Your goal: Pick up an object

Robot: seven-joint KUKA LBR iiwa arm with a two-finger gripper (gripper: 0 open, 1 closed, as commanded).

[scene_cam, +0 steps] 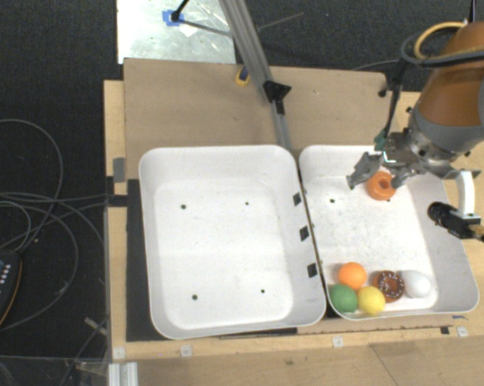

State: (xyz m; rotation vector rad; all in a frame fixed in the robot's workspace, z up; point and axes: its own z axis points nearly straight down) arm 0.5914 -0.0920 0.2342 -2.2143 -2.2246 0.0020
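Note:
My gripper (379, 178) hangs over the back of the right bin (387, 232). A small orange round object (380, 186) sits between its two dark fingers (359, 174), which are shut on it. At the front edge of that bin lies a cluster: an orange ball (352, 275), a green ball (343, 298), a yellow ball (371, 300), a brown sprinkled doughnut (388, 285) and a white ball (417, 284).
The left bin (222, 240) lies beside the right one, with black clips (304, 233) along the shared rim. A grey pole (254, 55) slants down to the back of the bins. A black fitting (449, 218) sticks over the right bin's right rim.

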